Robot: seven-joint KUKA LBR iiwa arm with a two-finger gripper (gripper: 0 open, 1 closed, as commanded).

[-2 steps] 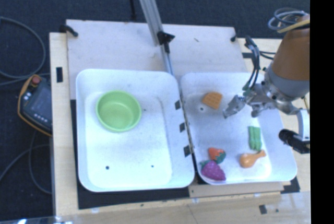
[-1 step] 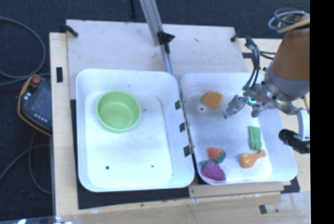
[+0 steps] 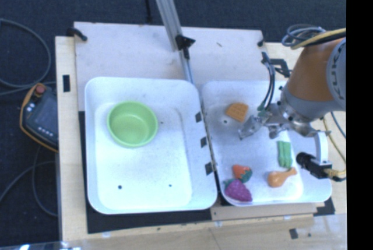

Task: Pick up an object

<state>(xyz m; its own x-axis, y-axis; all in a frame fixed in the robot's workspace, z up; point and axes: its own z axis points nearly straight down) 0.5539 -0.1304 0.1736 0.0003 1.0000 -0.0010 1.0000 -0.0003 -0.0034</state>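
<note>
My gripper (image 3: 260,130) hangs over the middle of the right bin (image 3: 217,144), open, with only bare bin floor between its fingers. An orange waffle-like piece (image 3: 236,111) lies just up and left of it. A green stick-shaped toy (image 3: 284,153) lies just below and to its right. Along the bin's near edge sit a red-orange strawberry-like toy (image 3: 241,172), a purple grape bunch (image 3: 238,190) and an orange drumstick (image 3: 281,177). The grey and orange arm (image 3: 315,85) covers the bin's right part.
The left bin (image 3: 145,185) holds a light green bowl (image 3: 133,123) at its upper left. A slanted metal pole (image 3: 169,10) rises behind the bins. Cables (image 3: 271,83) hang beside the arm, and a pendant (image 3: 39,115) lies off the bench's left side.
</note>
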